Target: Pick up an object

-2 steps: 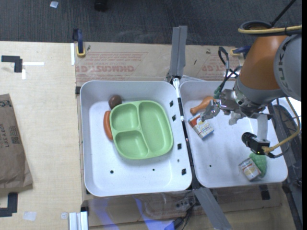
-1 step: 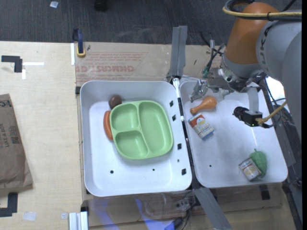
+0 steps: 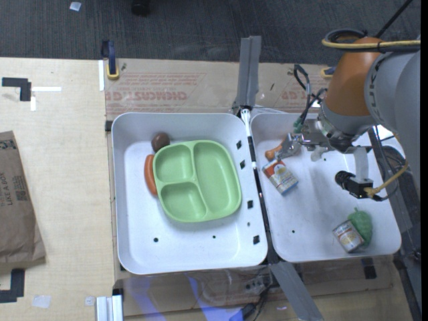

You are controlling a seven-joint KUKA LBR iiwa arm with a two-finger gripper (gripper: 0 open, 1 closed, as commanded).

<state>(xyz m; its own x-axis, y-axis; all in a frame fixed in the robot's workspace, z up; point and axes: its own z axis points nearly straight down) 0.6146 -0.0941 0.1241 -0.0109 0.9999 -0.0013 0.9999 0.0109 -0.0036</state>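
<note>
Across the bench sit two shallow white bins side by side, the left bin [image 3: 134,239] and the right bin [image 3: 301,239], their inner rims meeting along a narrow seam. Largest in view is the grey arm [image 3: 388,79] with its orange band, reaching in from the right over the right bin's far corner. Next in size, a green divided tray [image 3: 198,179] fills the middle of the left bin, leaving open white floor along the near edge and little room toward the far wall. An orange sausage-shaped item [image 3: 150,174] lies pressed against the tray's left edge, and a small brown ball [image 3: 160,141] sits at its far-left corner. The right bin's centre is open floor. A small can [image 3: 347,237] lies tipped beside a green object [image 3: 362,223] near the right bin's near-right corner, well apart from the gripper [image 3: 292,146]. A small carton [image 3: 281,178] lies just beside the gripper, on its near side (an orange scrap [image 3: 271,153] is close by). Whether the fingers are spread or closed cannot be told.
</note>
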